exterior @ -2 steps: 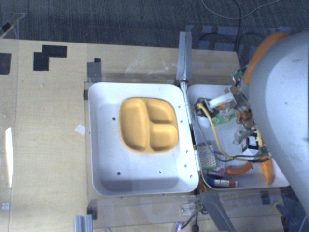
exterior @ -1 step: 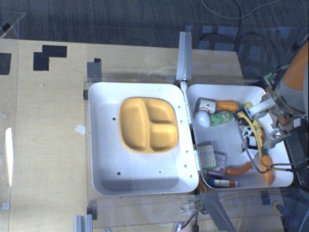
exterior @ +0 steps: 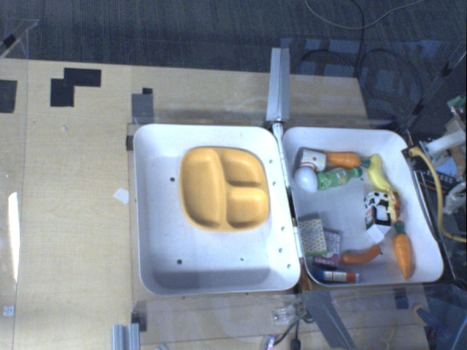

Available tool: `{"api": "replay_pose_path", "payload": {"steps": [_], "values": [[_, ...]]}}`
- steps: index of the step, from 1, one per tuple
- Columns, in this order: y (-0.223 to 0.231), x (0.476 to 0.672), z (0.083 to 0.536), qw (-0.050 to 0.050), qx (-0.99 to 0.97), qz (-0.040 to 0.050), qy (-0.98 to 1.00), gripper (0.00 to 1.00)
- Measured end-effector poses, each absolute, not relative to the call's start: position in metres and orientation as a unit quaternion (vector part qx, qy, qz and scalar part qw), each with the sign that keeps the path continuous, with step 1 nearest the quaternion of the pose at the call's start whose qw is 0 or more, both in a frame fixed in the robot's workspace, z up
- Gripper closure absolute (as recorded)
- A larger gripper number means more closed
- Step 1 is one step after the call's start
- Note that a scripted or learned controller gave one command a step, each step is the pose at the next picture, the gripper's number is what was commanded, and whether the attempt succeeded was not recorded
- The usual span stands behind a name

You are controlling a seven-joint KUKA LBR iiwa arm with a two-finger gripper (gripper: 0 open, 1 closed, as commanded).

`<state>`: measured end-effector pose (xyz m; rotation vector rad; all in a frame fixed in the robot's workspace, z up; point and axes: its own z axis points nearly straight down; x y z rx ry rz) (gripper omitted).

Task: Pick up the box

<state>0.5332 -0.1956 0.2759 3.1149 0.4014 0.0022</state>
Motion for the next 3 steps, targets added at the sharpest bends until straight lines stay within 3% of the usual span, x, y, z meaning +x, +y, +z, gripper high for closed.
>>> {"api": "replay_pose_path", "payload": {"steps": [1,2,3], "values": [[-0.205,0.557,0.165,0.000,0.995,0.0002,0.105,0.00],[-0.118,0.570,0.113,0.005,0.989,0.0161,0.145,0.00],[-0.204,0.538,0.214,0.000,0.986,0.0021,0.168,0.00]]}}
